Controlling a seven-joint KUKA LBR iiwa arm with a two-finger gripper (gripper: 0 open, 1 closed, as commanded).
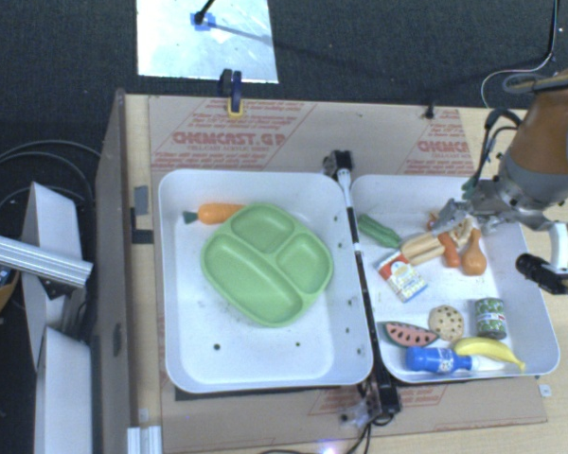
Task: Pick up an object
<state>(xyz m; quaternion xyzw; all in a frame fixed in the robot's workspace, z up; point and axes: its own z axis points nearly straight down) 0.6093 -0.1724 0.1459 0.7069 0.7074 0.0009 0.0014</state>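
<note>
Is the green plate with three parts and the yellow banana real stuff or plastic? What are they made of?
The green three-part divided plate looks like moulded plastic: even colour, smooth rounded ridges, dull sheen. The small yellow banana is probably a plastic toy: glossy, uniformly yellow, tiny next to the other play food. Neither can be confirmed by look alone.
</note>
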